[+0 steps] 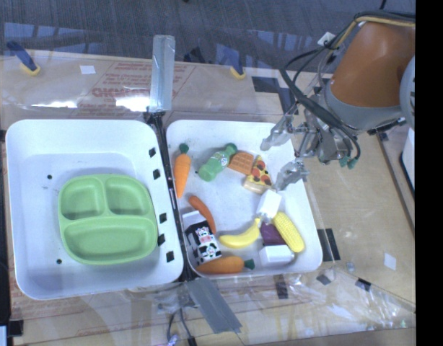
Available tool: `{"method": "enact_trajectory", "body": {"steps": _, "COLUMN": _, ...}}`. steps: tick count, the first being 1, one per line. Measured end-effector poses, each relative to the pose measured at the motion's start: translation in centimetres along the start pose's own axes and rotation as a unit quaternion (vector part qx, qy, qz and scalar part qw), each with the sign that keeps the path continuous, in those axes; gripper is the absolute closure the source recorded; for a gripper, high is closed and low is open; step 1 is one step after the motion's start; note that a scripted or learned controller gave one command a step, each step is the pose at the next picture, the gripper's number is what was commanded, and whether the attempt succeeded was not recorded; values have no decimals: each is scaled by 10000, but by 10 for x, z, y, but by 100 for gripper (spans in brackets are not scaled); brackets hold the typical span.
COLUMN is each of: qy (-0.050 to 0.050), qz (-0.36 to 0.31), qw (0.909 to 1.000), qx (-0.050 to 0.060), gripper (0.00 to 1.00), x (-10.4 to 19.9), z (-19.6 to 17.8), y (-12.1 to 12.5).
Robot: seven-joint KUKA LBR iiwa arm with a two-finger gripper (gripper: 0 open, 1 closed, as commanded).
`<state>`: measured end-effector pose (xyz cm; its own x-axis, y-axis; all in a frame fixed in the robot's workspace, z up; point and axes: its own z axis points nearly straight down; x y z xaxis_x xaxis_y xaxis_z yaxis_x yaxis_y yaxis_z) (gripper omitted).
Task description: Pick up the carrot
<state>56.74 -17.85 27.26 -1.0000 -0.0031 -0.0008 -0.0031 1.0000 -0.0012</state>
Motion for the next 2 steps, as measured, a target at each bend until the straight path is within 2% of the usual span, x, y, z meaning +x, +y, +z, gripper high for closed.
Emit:
{"method": "enact_trajectory", "body": {"steps": 1, "qy": 28, "qz": 404, "qw": 9992, "qx": -18, "gripper": 0, "x": -20, "z": 166, "y": 49}}
{"method": "enact_trajectory", "body": {"steps": 2, "qy": -2, "qz": 317, "qw": 9995, "qx": -12, "gripper": 0, "x": -79, "z": 180, "y": 82}}
